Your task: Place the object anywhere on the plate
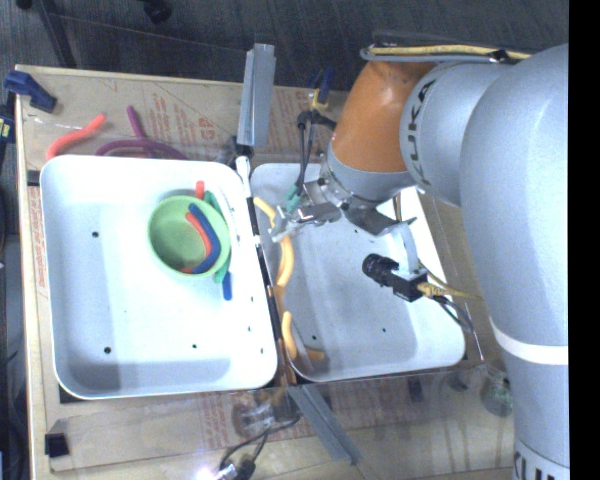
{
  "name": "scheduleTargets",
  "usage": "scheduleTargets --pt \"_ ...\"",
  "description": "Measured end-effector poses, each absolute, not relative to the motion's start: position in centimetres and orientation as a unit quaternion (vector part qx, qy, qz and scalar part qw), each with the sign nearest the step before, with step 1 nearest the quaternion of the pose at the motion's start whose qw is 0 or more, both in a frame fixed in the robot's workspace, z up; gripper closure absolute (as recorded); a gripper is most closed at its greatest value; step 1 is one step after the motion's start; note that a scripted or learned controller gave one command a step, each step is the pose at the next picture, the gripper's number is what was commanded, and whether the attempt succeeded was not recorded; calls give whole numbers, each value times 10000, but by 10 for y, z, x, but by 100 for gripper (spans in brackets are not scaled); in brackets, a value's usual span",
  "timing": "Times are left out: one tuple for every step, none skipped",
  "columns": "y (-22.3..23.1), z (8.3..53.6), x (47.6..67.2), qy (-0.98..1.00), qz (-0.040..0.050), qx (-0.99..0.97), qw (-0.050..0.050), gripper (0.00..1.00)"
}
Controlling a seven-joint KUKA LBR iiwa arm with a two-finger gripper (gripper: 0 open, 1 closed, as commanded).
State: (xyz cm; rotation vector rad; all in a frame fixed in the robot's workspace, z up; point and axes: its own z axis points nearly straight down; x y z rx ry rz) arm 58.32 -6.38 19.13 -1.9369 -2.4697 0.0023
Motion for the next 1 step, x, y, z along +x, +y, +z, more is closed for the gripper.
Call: scheduleTargets --pt "-64 191 583 -7869 6 -6171 14 0"
